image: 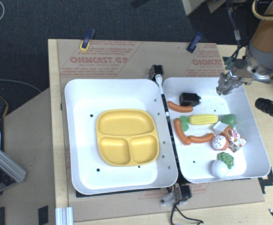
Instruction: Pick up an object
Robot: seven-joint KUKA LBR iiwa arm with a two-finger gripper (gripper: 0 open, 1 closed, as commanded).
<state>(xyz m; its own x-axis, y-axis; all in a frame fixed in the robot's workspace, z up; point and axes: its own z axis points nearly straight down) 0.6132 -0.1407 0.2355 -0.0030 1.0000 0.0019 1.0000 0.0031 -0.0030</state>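
Approach step: metal two-finger gripper (226,86) hovers at the 1 o'clock corner of the right shallow white bin (253,139), nothing picked yet.

Whether its fingers are spread or pressed together, I cannot tell; nothing shows between them. Candidates lie toward 7 o'clock of it: small black block (189,98) nearest, orange toy hot dog (180,107), yellow toy corn cob (203,120), second curved orange sausage (192,136). Yellow three-compartment tray (127,137) sits in the left white bin (80,125). Next move, in my judgement: shift over one piece, descend, close.
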